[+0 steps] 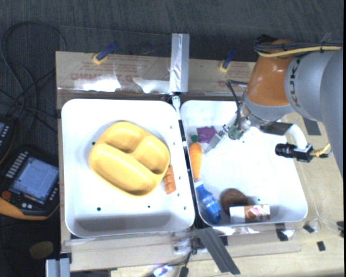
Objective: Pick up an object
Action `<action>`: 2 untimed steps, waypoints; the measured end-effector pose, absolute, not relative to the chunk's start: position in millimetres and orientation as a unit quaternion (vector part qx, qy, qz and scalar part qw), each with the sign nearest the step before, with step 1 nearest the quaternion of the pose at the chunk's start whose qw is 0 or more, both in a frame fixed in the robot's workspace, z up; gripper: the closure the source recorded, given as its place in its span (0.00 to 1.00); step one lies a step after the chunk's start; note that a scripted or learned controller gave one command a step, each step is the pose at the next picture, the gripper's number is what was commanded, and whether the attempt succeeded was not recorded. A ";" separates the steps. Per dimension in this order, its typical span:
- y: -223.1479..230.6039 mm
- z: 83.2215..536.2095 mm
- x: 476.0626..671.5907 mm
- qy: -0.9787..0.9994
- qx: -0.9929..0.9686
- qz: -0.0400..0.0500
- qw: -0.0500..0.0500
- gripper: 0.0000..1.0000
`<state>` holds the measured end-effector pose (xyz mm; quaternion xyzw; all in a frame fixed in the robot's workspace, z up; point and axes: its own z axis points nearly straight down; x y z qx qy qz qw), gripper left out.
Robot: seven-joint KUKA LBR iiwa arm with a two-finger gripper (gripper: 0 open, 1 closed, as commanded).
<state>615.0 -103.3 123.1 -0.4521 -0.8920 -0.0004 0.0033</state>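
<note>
The right bin's (pixel 300 203) middle lies bare, while 5 items crowd its left wall and front.

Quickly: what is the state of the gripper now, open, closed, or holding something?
Gripper: cannot be told; it hangs over the right bin, beside the purple object.

Honestly nothing here is readable. The clear plastic sheet (pixel 112 74) taped along the back of the bench has faint reddish print on it, but it's too washed out to make out any word. The small white bottle with a reddish-brown label (pixel 251 213) lying in the right white bin (pixel 277 178) has a label too blurry to read. The two handheld screens (pixel 32 178) at the left edge glow bluish, but no characters come through.
</note>
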 end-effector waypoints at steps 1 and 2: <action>-102.2 131.0 614.2 -0.892 -0.452 -0.002 0.005 1.00; -102.1 130.9 614.2 -0.892 -0.452 -0.001 0.005 0.00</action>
